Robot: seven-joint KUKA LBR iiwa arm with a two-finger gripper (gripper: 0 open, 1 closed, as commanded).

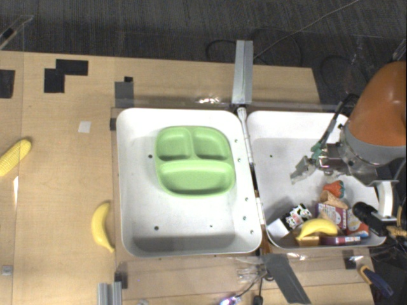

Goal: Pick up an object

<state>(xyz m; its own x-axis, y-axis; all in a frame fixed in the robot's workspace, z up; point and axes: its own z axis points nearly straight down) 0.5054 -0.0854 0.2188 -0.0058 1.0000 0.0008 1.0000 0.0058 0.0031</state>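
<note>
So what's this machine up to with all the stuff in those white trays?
A robot arm reaches in from the right over the right-hand bin, its gripper hanging above a bare patch of the floor. Its job is to pick something up. The small things, a toy banana and some little boxes among them, lie piled in that bin's near corner. The left-hand bin holds a green divided plate. Another banana and a corn cob lie out on the bench.

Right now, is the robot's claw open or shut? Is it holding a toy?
Gripper: it hangs over the right bin, with nothing between its fingers; open or shut cannot be told.
</note>
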